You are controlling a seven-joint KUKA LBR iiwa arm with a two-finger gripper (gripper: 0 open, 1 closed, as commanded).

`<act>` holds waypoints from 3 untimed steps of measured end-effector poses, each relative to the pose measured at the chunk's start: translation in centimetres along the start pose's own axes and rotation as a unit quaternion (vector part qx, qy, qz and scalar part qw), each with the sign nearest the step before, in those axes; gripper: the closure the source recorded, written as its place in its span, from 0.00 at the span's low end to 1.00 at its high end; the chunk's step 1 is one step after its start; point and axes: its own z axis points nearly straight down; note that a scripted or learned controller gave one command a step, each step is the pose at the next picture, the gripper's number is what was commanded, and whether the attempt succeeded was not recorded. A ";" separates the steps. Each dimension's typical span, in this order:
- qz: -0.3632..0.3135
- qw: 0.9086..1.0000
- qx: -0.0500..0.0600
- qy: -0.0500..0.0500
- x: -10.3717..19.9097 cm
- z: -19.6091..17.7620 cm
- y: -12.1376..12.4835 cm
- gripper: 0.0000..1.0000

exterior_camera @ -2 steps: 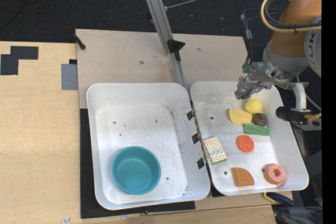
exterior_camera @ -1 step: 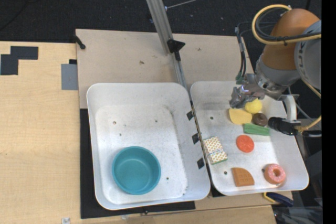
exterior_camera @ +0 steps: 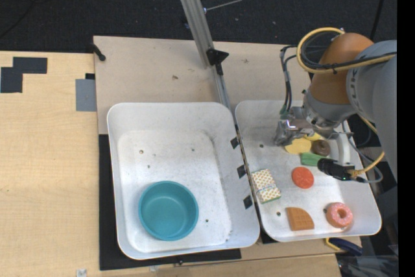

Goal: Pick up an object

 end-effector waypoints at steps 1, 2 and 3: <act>-0.001 1.000 0.000 -0.001 0.1 -0.9 0.1 1.00; 0.000 1.000 -0.004 -0.001 -0.5 -6.4 0.5 1.00; 0.000 1.000 -0.005 -0.001 0.0 -12.2 0.9 1.00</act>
